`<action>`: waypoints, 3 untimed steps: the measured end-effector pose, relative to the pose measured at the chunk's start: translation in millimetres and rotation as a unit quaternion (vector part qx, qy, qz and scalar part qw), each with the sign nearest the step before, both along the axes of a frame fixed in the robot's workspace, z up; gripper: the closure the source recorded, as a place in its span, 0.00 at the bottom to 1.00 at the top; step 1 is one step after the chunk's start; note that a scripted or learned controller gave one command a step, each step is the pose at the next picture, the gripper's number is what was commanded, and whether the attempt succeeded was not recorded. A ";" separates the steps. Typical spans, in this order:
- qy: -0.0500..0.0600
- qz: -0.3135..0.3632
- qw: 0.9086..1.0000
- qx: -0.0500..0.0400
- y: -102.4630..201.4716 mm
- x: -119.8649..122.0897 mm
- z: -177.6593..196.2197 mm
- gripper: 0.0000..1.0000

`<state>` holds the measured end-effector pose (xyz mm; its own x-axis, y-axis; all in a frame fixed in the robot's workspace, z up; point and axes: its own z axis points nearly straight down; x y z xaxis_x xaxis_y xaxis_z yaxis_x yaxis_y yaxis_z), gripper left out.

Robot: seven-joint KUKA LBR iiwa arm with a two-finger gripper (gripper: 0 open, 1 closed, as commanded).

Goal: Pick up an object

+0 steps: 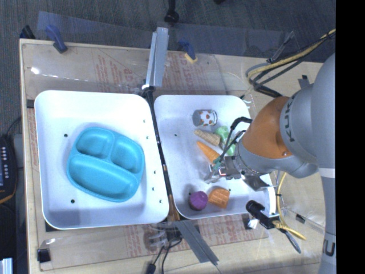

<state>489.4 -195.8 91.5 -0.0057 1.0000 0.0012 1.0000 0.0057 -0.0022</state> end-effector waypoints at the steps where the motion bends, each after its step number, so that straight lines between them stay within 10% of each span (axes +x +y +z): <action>1: 0.000 0.000 1.000 0.000 0.0 0.0 0.0 0.00; 3: 0.002 0.001 1.000 0.001 32.3 -13.8 -0.9 0.00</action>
